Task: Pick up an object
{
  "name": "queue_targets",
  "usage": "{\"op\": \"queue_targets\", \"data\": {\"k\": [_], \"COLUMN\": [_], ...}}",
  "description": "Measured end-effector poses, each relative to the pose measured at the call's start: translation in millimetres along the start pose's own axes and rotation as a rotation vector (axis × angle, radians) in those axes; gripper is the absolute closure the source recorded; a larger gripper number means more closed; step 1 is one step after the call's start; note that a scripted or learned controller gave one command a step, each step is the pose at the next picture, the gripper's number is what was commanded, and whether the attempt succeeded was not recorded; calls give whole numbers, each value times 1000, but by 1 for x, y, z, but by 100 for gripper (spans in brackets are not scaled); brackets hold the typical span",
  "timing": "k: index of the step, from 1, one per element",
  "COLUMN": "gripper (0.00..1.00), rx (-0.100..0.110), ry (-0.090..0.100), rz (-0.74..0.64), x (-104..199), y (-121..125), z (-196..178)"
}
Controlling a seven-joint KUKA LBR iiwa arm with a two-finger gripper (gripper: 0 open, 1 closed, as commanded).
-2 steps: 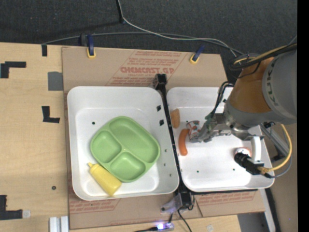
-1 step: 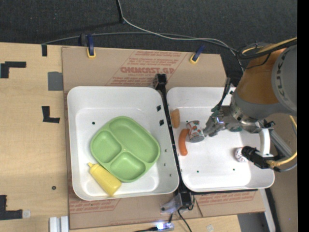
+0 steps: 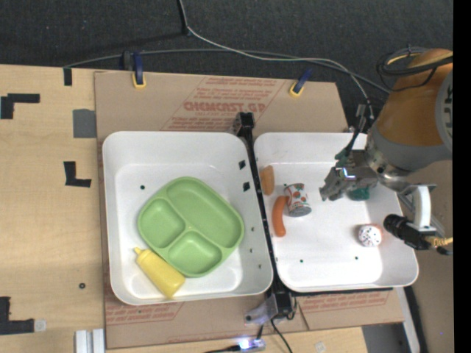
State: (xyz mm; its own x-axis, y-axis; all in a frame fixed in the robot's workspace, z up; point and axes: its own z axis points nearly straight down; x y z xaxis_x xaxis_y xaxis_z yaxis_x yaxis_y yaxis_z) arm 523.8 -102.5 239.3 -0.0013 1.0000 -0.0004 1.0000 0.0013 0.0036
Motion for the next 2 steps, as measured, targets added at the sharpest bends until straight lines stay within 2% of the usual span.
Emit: {"op": "queue_targets", "data": {"k": [1,2], "gripper": [100,100], "rx": [2,6], "ry": [0,1], "rz": [0,-4], "x": [0,46], "y": [1,-2], "z": [-29,-11]}}
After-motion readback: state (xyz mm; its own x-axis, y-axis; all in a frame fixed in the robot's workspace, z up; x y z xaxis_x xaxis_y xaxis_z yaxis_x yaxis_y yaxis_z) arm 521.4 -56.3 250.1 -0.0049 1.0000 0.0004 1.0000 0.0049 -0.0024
